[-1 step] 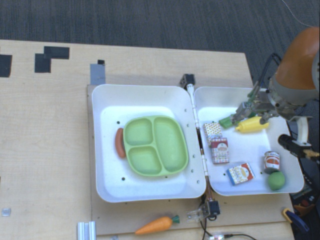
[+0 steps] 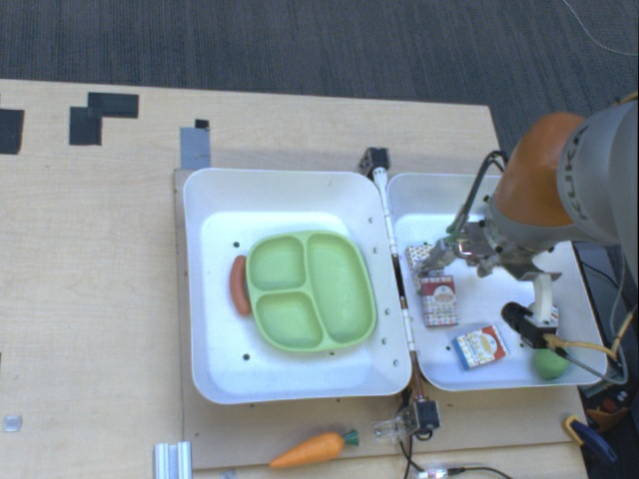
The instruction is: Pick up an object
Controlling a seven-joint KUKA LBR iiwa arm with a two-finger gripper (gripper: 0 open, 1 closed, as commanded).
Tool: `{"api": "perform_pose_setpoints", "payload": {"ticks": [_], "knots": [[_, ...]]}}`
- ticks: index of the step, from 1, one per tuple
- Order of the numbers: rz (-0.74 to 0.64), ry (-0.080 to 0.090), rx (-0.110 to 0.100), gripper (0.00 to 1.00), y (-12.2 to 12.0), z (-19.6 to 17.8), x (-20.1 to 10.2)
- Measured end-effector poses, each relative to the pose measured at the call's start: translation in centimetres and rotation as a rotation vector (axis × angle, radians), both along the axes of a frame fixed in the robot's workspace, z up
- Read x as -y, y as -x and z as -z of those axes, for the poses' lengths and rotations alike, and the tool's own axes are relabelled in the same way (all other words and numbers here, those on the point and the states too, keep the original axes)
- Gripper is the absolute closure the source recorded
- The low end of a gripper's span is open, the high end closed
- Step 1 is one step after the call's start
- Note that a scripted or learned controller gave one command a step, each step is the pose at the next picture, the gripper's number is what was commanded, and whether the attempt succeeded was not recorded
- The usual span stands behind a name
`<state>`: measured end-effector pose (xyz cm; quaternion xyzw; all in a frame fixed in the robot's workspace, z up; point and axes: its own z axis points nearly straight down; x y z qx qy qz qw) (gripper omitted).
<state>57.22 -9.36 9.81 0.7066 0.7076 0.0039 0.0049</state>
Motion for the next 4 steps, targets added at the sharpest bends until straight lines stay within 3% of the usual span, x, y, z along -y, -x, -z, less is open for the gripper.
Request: {"api": "perform_pose_setpoints", "payload": {"ticks": [1, 2, 3, 4], "knots": [[0.000, 0.000, -0.005, 0.00, 6.0, 1.1, 0.5], [-0.001, 0.001, 0.003, 1.00, 5.8, 0.0, 0.4], [-0.001, 0.001, 0.002, 0.00, 5.8, 0.0, 0.4], [-0.002, 0.001, 0.006, 1.00, 5.7, -1.1, 0.4]]}}
